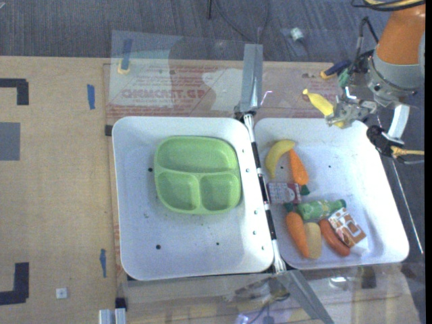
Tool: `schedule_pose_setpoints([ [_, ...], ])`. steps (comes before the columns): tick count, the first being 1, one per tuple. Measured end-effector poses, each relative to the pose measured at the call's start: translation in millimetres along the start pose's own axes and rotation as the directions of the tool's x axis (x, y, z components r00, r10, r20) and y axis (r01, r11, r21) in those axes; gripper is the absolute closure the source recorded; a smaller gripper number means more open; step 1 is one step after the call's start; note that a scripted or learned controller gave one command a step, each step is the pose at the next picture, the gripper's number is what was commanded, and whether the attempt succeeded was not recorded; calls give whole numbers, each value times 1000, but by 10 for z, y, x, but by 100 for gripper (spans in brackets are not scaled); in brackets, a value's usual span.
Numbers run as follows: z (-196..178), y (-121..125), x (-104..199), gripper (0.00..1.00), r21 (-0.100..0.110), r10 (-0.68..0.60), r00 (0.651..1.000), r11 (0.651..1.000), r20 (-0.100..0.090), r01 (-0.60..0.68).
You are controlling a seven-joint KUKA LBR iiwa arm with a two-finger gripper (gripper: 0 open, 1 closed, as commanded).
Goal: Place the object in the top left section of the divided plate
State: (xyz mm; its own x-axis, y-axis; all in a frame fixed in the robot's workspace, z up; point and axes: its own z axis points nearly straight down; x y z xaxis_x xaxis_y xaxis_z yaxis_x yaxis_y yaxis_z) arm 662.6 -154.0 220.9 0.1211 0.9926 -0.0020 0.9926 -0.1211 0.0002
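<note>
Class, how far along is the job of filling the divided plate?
Nothing looks done: the green divided plate in the left bin holds nothing. The tool sits above the right bin's far edge. Picking an object, such as the banana, and placing it remains.

one fixed camera looked down from above the bench (54, 181) at a slant, far enough off to take in both white bins (135, 248) side by side, with dark floor beyond and the arm (398, 46) at upper right.
</note>
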Motion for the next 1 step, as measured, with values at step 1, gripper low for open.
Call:
schedule_pose_setpoints([
  [1, 90, -12, 468, 100, 1, -185, 983, 983, -2, 185],
])
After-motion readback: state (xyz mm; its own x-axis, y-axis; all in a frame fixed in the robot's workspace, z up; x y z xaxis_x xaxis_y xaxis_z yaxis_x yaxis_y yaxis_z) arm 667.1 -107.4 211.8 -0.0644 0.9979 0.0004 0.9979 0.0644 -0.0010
